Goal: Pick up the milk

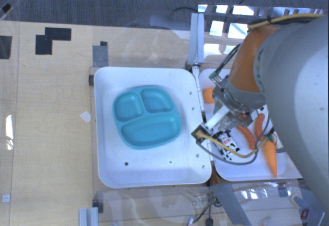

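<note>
The milk is a small white carton with black cow patches, lying in the right bin near its left wall. Only part of it shows beneath the wrist. My gripper hangs low right over the carton, reaching in from the right under the orange band of the arm. Whether it touches the carton is hidden by the wrist.
The left bin holds a blue divided plate. In the right bin, several orange carrots lie right of the milk, and an orange item sits by the left wall. The big grey arm covers the bin's right side.
</note>
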Robot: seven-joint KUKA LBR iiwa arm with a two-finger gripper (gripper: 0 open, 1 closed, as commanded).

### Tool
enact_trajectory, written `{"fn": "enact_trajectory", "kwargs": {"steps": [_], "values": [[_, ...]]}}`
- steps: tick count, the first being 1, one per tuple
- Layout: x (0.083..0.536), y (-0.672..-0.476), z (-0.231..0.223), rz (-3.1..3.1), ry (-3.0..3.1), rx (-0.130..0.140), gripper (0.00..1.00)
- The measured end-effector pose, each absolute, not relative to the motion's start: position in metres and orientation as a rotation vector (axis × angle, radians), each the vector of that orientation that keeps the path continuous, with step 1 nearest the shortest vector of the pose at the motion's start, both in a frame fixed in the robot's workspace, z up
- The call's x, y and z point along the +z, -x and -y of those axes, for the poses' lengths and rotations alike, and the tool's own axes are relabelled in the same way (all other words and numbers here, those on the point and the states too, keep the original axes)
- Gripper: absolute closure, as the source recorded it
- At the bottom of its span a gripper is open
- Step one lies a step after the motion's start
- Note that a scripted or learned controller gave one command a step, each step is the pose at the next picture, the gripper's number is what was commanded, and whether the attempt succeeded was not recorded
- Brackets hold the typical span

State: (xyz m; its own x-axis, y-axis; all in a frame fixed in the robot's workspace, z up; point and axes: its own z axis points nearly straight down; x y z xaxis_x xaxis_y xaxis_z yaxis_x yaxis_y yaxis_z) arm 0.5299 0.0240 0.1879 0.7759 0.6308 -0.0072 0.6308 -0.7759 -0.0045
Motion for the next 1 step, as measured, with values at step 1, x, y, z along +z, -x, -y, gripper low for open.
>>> {"fn": "enact_trajectory", "kwargs": {"steps": [1], "values": [[0.2097,-0.4877,-0.0775,1.262,2.875,0.007,1.0]]}}
